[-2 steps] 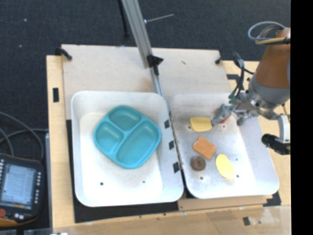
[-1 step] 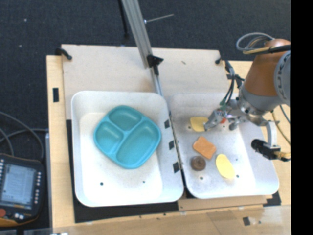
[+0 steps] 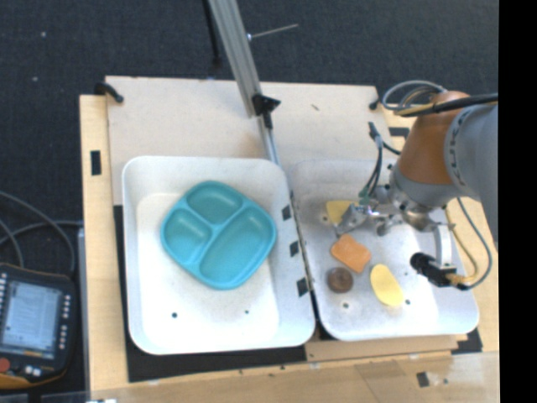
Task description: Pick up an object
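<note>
A handheld control pendant with a lit screen, its text too small to read, lies well to the left of the left bin, and in that bin rests a turquoise divided plate, while a slanted aluminium rail runs down to the bin's far right corner. Just right of the left bin, in the right bin, lie a pale yellow piece, an orange block, a brown round object and a yellow oval, all close together with nothing lying over them. The gripper hangs above the pale yellow piece and the orange block with loose cables around the wrist, and whether it is parted or closed cannot be told.
</note>
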Motion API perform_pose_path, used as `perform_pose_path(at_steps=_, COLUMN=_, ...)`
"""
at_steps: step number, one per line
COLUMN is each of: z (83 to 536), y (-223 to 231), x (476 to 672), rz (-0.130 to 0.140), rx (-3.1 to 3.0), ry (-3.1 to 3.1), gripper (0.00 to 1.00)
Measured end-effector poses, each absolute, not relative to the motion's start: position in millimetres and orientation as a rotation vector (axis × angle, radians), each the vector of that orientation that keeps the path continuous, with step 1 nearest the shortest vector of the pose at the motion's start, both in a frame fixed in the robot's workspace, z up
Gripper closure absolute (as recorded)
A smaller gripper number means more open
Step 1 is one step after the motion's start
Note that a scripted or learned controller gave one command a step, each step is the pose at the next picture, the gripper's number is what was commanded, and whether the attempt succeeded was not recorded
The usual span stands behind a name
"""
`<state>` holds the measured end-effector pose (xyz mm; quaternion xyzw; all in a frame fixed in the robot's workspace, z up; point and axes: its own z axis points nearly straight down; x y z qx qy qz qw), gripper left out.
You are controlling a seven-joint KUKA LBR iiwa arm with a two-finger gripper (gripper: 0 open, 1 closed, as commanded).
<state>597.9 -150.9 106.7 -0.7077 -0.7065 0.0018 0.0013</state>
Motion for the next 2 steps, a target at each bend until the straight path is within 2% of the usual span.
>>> perform_pose_path(at_steps=1, z=121.8, y=-152.4, x=600.0, rz=-0.002, rx=-2.230, ry=-2.217, gripper=1.00)
perform_pose_path(at_steps=2, z=165.9, y=-157.7, x=600.0, rz=-0.004, rx=-2.230, ry=-2.220, gripper=1.00)
